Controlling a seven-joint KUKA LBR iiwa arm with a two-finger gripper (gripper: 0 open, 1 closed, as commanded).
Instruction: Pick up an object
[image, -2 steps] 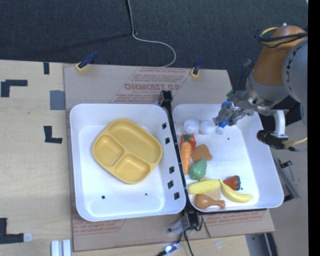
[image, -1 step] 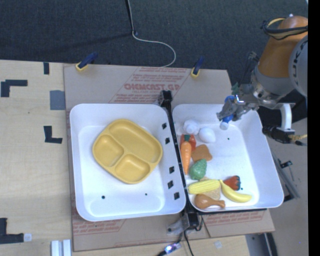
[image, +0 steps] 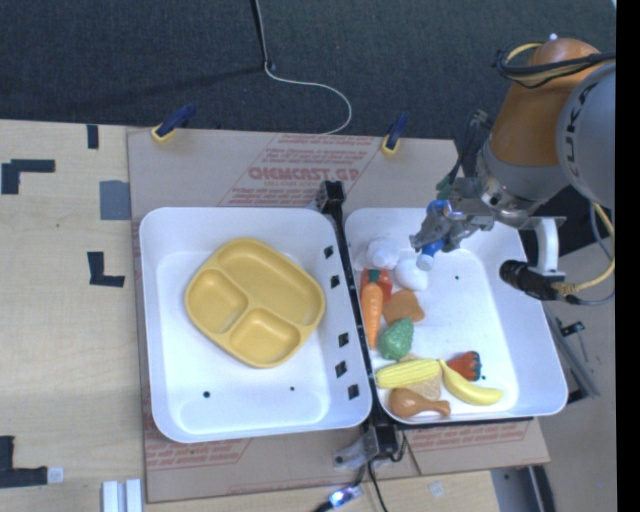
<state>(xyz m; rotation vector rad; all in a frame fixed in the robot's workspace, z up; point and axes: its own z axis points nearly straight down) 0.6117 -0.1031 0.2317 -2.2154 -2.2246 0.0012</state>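
The gripper (image: 432, 243) hangs over the upper left part of the right bin (image: 520, 330), and from where I stand I cannot tell what state it is in; its dark tip is lost against the blue fitting just above it. Nothing visibly sits in its grasp.

The nearest thing to it is a white lumpy toy (image: 408, 271), maybe garlic or a mushroom, lying just below and slightly to the left of the tip, close enough that it may be touching; I cannot say for sure. A second white piece (image: 381, 252) sits beside it toward the bin's left wall.

The rest of the play food runs downward from there along that wall: a carrot (image: 371, 312) with its long axis pointing up and down the bin, a brownish piece (image: 404, 305) next to it, a green vegetable (image: 396, 339), then a corn cob (image: 408, 374), a banana (image: 472, 390), a red pepper (image: 464, 364) and a drumstick (image: 418, 404) near the bottom edge.

The left bin (image: 170, 330) holds a yellow divided plate (image: 255, 301), well apart from the arm.

To my eye the move turns on a short drop down-left onto the white toy, being round, it gives no preferred grasp axis.
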